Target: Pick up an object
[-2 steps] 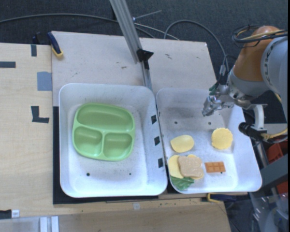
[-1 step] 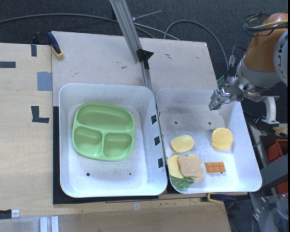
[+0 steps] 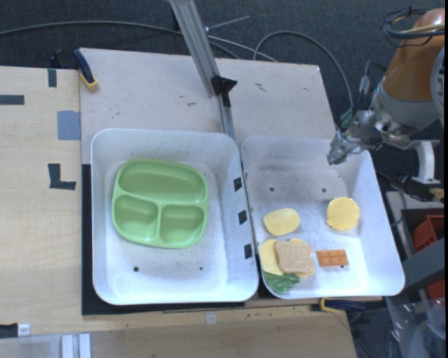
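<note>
- Gripper (image 3: 337, 155): seen from above, it hung at the upper right corner of the right bin (image 3: 378, 200), over the bin's far rim, pointing down and to the left; whether it was clenched or released could not be told from where I stood, and nothing could be seen in its grasp.
- Arm (image 3: 411, 80): grey, with its orange band toward the top right, it reached in from the right edge of the bench (image 3: 157, 88).
- Right bin, contents: all items lay in its near half, well apart from the gripper.
- Round yellow piece (image 3: 343, 214): lay nearest the gripper, toward the bin's right side.
- Pale yellow oval piece (image 3: 281, 221): lay left of the round piece, apart from it.
- Tan bread-like slice (image 3: 294, 257): rested at the near left, on top of a yellow piece (image 3: 269, 256) and a green leaf-like piece (image 3: 282, 282).
- Small orange wafer-like block (image 3: 331, 258): lay just beside the slice, on its right.
- Left bin (image 3: 104, 215): held a green divided plate (image 3: 160, 203) with three compartments, set slightly toward the far left.
- Grey pole (image 3: 198, 39): ran at a slant from the top down to the seam between the two bins.
- Black cables (image 3: 284, 39): looped across the dark floor beyond the bench.
</note>
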